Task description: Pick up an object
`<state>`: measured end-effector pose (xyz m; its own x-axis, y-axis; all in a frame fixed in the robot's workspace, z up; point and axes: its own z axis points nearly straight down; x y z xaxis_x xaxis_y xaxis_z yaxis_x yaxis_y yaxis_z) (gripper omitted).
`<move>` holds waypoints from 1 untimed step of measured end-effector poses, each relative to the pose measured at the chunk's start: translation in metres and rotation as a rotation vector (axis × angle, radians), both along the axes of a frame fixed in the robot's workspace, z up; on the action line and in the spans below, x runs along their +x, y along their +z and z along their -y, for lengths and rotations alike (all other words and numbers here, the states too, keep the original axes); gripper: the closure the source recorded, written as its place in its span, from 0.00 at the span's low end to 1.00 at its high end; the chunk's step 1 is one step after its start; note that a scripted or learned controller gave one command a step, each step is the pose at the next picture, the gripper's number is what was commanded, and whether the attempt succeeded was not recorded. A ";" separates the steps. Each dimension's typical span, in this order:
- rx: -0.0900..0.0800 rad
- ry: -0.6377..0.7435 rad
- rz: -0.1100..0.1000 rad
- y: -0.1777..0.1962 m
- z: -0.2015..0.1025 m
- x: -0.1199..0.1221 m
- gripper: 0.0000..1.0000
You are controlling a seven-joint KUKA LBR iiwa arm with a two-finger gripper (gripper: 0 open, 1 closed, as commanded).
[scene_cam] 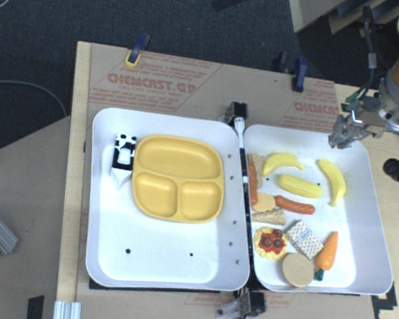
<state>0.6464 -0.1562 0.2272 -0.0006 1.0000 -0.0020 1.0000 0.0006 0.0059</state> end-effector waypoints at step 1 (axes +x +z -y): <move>0.004 0.003 -0.010 0.006 -0.044 -0.040 1.00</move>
<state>0.6064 -0.1120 0.2329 -0.0032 1.0000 0.0021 1.0000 0.0032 -0.0038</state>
